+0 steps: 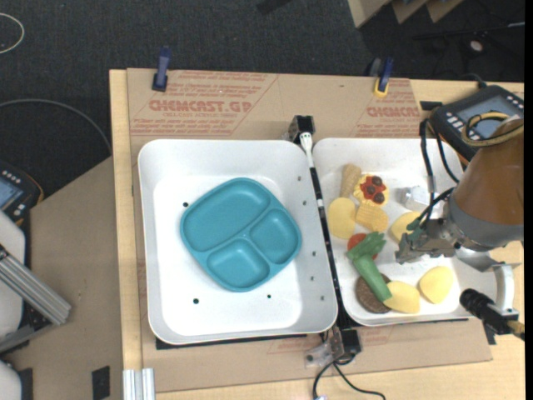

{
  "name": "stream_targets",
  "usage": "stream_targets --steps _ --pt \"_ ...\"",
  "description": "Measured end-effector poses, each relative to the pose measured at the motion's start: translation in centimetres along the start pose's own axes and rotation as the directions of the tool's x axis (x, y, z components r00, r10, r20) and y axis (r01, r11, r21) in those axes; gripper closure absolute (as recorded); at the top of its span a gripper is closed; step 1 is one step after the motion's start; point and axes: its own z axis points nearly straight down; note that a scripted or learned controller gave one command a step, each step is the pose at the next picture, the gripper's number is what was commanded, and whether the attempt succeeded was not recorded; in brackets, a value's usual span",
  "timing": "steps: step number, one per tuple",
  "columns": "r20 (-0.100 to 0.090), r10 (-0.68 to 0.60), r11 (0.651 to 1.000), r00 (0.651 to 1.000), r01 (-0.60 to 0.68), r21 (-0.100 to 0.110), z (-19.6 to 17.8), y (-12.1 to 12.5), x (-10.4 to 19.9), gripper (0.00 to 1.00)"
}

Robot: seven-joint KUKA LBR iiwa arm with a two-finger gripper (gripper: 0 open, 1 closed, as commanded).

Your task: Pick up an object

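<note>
The right bin [391, 152] holds a heap of toy food: a yellow lemon-like piece [341, 217], a corn piece [371, 217], a red and yellow pizza-like piece [371, 189], a tan stick [350, 178], a green vegetable [370, 267] with a red part [358, 241], a brown disc [366, 294], a yellow banana-like piece [403, 297] and a yellow round piece [436, 284]. My gripper [414, 246] hangs low over the bin's right half, just right of the green vegetable and beside another yellow piece [405, 223]. The arm's wrist covers its fingers.
The left bin [158, 223] holds a blue three-compartment plate [240, 232]. A black rod [315, 186] runs along the seam between the bins. Clamps [161, 70] hold the cardboard at the back edge. Cables hang near the arm on the right.
</note>
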Motion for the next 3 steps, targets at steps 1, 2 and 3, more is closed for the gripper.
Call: stream_targets --steps 1,2,3 --pt "-0.001 -0.009 1.000 1.000 0.009 -0.009 -11.0 0.2 4.9 1.00" --pt "-0.004 -0.008 1.000 1.000 0.008 0.006 -9.8 0.0 11.0 1.00" --pt "-0.002 -0.008 1.000 1.000 0.008 -0.005 -17.7 0.1 16.2 1.00"
